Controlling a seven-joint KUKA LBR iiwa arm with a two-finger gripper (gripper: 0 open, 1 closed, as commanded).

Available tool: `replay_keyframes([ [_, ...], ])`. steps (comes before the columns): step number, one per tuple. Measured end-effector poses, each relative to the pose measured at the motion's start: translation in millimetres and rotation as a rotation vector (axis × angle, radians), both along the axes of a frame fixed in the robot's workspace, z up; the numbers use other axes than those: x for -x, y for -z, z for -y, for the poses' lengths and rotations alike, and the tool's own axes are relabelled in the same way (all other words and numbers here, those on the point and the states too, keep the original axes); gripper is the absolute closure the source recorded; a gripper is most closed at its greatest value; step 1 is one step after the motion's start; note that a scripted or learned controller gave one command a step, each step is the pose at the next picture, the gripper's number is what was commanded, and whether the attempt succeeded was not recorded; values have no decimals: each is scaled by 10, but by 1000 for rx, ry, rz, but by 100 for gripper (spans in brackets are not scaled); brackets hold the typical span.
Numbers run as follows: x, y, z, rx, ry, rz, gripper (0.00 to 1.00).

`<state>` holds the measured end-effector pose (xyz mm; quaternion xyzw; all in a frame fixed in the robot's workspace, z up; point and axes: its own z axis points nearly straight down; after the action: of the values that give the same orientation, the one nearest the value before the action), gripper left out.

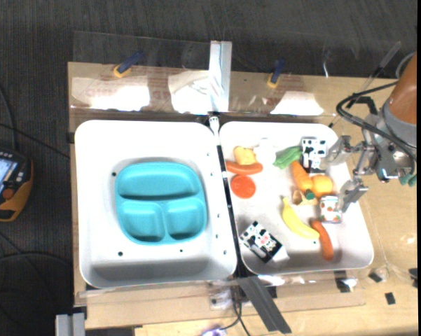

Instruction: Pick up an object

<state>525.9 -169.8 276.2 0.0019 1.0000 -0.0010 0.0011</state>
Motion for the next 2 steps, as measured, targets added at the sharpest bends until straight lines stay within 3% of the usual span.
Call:
replay_keyframes([
  [1, -503, 1300, 60, 0, -154, -3, 0],
  [2, -432, 1860, 146, 2, -96, 10, 0],
])
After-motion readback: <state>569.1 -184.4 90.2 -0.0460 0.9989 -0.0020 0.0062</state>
